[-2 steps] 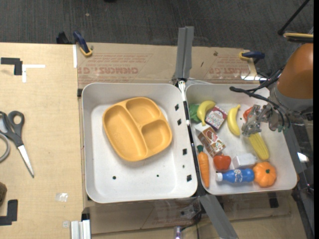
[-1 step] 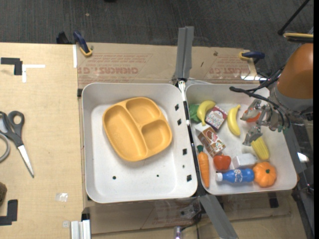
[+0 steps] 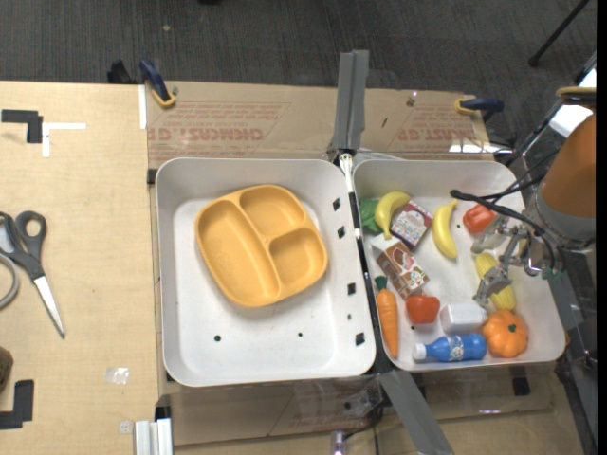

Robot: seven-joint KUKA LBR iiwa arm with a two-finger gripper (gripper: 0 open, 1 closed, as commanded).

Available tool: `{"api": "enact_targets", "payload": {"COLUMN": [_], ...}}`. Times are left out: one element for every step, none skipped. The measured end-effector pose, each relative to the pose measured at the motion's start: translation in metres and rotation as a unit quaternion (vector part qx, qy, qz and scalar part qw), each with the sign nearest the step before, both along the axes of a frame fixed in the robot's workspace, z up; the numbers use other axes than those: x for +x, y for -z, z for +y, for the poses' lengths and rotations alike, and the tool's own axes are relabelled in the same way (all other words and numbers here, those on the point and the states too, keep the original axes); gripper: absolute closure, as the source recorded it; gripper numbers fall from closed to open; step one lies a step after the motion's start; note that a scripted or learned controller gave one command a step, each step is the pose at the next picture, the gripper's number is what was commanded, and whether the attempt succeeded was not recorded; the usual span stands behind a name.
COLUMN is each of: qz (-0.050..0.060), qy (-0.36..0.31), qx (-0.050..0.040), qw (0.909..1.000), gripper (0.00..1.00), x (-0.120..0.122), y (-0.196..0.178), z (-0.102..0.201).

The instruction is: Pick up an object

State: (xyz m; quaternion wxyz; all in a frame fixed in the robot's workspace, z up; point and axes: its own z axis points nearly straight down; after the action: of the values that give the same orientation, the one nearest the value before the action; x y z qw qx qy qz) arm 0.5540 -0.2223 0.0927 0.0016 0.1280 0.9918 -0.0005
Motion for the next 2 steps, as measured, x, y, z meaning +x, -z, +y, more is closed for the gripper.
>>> {"api": "enact_targets", "payload": {"qz": [-0.003,-0.003], "qy": [-0.002,-0.002], "qx": [-0.0014,-0.0013], "qw": [1.0000,1.0000], "gripper": [1.00,0.00], "x": [0.0023,0.0023], "y": [-0.0109,-0.0109], "z": [0.0003,0.0005]}}
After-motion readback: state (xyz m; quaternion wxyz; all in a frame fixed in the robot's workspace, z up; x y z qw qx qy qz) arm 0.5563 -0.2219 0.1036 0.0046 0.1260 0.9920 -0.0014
